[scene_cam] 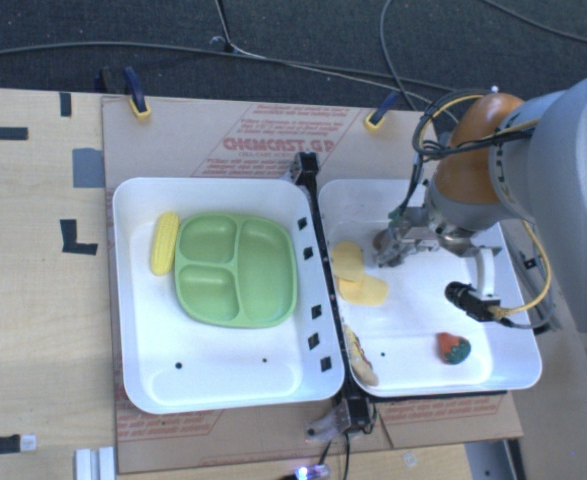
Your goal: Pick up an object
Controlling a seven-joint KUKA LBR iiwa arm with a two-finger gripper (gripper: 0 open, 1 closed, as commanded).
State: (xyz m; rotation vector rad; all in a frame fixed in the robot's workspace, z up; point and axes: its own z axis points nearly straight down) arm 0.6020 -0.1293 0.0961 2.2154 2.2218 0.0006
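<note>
Pincer [388,248]: low in the right bin [413,368]; grip state can't be told.
Yellow pieces [353,273]: right bin's left side, just beside the pincer.
Red toy [453,348]: right bin, near corner.
Writing: red print on cardboard [273,138], unreadable.

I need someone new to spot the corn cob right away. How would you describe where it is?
Find the left bin, the one with the green divided plate. The corn cob lies just beside the plate's left edge, lengthwise along it. It is the one yellow thing in that bin, small and oblong; the other yellow pieces lie in the right bin.
</note>
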